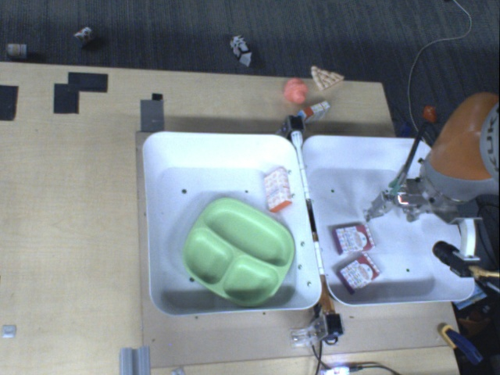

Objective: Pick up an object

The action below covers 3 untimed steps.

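Two red packets sit in the right bin [437,287], both just below the gripper [388,204] as the camera sees it; the upper packet [351,238] is the nearer one, the lower packet [358,272] lies just past it toward the front wall; a third one, the carton [276,189], is off to the gripper's left across the divider, in the left bin [160,209] next to the green tray [238,250]; the gripper itself hangs over bare white floor with nothing under it, and honestly I can't tell whether it's spread or closed, the tip is just a small blurry grey shape.

If I were picking, I'd go for the upper packet, since it's closest and has free floor on most sides; slide over so it's centred, line up across its short side, and drop straight down; the two packets look close together, maybe touching at a corner, so I'd come in on the edges away from its neighbour; they look flat, so going low enough is probably the tricky bit.

Labels: the packets have a red border with a pale printed panel; there's printing, but it's too small to read, no brand I can make out; same for the carton.
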Each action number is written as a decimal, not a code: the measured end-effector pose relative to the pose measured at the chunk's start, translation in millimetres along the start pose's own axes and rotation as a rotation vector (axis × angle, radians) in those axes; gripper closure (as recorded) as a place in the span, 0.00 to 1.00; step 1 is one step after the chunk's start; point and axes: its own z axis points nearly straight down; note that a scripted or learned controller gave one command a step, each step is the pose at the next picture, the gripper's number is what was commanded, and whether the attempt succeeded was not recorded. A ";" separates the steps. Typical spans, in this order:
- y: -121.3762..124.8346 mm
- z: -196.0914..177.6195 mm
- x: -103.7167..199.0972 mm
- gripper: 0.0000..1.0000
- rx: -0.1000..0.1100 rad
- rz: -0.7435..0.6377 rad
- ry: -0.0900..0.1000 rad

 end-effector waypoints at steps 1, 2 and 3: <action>-33.3 18.3 59.1 0.00 -0.007 -0.001 -0.001; -69.0 17.5 77.8 0.00 -0.012 0.000 -0.003; -66.7 6.3 78.4 1.00 -0.019 -0.001 -0.003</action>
